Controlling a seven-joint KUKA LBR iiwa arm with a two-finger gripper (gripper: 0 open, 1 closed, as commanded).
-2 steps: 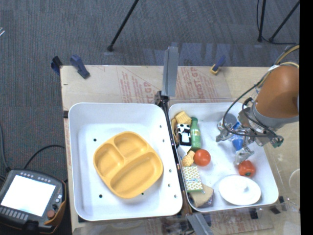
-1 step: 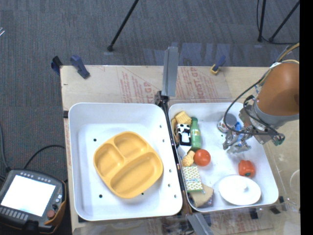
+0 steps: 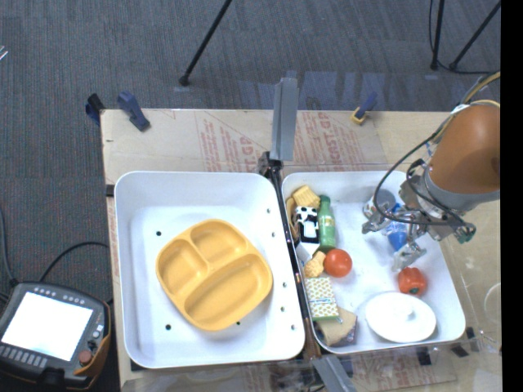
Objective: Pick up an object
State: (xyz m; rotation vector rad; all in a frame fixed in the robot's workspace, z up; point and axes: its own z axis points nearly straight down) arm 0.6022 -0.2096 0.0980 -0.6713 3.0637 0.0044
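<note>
Over the right bin (image 3: pixel 458 300), the gripper (image 3: pixel 402 237) is hanging with fingers spread apart beside a blue object (image 3: pixel 397 237), while a red pepper (image 3: pixel 412 280) is lying just below, near the white lid (image 3: pixel 400 316).

left bin (image 3: pixel 131 219): yellow tray (image 3: pixel 214 273) | right bin (image 3: pixel 359 184): end effector (image 3: pixel 398 237) low over floor; tomato (image 3: pixel 337 262), green bottle (image 3: pixel 327 221), red pepper (image 3: pixel 412 280), white lid (image 3: pixel 400 317) | worktop (image 3: pixel 204 141): clamps

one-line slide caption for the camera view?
KUKA arm's claw hovers in the right bin near a red pepper; yellow divided plate in the left bin.
</note>
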